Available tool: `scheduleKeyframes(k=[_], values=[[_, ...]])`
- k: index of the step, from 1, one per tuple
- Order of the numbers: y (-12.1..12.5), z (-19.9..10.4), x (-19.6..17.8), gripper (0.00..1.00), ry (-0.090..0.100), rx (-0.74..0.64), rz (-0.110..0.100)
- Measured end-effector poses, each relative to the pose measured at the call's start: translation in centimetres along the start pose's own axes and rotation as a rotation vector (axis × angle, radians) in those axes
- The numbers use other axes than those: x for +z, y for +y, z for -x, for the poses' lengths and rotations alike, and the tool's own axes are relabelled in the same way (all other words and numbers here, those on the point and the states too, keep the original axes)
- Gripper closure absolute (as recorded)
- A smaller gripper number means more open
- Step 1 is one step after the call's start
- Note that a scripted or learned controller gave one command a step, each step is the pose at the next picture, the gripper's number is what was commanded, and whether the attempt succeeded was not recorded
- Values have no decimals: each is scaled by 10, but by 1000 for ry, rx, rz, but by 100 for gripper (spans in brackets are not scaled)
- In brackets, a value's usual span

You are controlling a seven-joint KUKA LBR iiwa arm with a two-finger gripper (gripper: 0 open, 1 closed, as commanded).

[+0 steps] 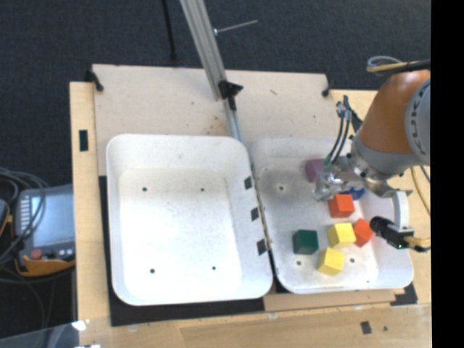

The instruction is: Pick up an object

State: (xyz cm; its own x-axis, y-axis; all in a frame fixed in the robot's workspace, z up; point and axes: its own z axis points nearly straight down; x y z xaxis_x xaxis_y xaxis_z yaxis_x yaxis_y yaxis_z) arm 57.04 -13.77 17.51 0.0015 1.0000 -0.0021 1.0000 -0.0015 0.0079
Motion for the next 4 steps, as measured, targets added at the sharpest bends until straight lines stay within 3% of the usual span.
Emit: scheduleKeyframes(k=[1, 4], values=[[2, 2, -53, 100, 0, -4, 0], [45, -147, -69, 100, 4, -9, -5]])
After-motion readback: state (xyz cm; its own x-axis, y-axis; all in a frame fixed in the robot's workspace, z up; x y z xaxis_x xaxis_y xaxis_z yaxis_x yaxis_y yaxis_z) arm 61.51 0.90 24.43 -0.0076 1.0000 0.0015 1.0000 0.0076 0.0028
